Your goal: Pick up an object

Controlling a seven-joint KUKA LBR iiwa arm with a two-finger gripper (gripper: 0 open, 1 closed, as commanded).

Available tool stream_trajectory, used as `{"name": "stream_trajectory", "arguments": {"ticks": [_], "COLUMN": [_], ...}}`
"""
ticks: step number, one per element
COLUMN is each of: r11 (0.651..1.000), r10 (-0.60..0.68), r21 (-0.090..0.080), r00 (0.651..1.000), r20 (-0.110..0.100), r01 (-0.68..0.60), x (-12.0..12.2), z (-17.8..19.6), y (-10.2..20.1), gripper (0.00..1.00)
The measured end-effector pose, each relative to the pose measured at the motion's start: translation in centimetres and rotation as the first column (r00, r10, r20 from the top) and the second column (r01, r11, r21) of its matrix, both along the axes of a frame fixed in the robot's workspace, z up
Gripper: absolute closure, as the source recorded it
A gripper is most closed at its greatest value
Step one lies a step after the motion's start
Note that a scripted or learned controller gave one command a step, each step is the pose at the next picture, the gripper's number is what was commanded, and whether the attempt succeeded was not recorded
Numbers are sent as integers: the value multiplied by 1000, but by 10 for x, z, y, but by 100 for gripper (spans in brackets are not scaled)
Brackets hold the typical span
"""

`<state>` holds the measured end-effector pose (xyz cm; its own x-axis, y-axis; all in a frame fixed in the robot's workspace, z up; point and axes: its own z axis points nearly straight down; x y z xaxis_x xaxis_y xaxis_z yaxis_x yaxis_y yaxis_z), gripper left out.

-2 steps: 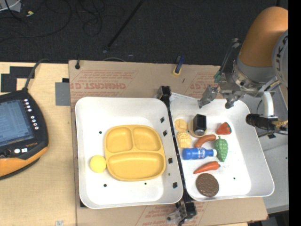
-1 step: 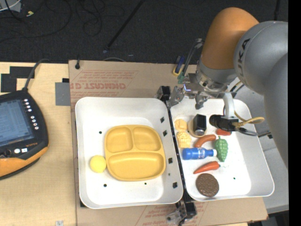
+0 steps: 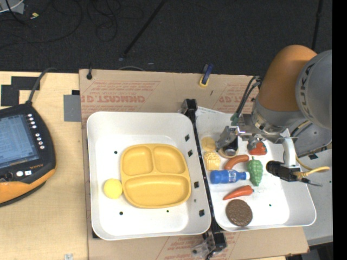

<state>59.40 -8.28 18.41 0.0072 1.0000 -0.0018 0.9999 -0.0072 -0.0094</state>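
Observation:
My gripper (image 3: 242,142) hangs low over the back of the right bin (image 3: 303,210), open, with nothing seen between its fingers. A red toy (image 3: 259,149) lies against the right finger. Just in front of the gripper rests an orange-brown sausage (image 3: 236,161). Nearer the front are a blue bottle (image 3: 227,176), a green vegetable (image 3: 255,170), a red chili (image 3: 238,192) and a round brown patty (image 3: 239,212). A corn cob (image 3: 212,160) and a pale yellow piece (image 3: 209,143) sit by the bin's left wall.
The left bin (image 3: 103,129) holds a yellow divided plate (image 3: 154,175) with a small yellow ball (image 3: 113,188) beside it. A black divider (image 3: 196,156) runs between the bins. A teach pendant (image 3: 21,150) lies at the far left of the bench.

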Motion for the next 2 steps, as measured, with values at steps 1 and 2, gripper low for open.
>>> {"name": "stream_trajectory", "arguments": {"ticks": [1, 2], "r11": [1000, 1000], "r10": [12, 14], "r21": [6, 4], "r00": [1000, 1000], "r20": [6, 6], "r01": [-12, -14], "x": [-59, -121], "z": [46, 86], "y": [67, 147], "gripper": [0, 0]}}
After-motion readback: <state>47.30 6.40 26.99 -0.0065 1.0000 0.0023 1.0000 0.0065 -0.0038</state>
